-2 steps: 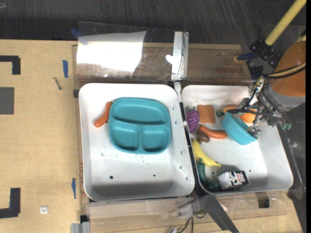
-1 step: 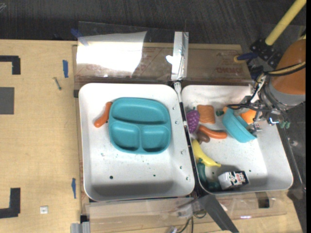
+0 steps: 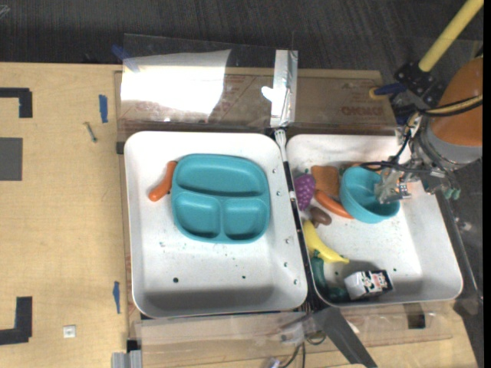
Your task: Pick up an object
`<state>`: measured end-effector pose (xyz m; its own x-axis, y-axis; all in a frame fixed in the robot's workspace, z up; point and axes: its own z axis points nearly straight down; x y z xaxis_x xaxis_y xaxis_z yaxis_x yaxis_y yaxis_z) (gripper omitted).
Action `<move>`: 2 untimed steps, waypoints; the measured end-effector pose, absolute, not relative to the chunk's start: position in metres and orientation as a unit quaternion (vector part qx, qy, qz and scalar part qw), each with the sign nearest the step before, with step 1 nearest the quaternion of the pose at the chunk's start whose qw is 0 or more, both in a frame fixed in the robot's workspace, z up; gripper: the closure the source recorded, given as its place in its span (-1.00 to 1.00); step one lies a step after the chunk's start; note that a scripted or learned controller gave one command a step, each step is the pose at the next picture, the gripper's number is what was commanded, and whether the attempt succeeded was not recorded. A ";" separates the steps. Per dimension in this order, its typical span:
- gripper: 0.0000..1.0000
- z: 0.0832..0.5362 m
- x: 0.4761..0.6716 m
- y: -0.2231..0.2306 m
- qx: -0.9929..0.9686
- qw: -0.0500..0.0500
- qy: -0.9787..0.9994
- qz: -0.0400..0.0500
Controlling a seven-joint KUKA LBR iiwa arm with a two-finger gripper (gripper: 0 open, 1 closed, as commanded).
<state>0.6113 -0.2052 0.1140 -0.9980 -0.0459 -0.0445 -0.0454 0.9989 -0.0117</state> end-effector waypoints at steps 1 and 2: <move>-1.00 0.113 0.611 -0.205 -0.023 0.021 1.000 -0.005; -1.00 0.092 0.588 -0.158 0.101 0.007 0.995 0.000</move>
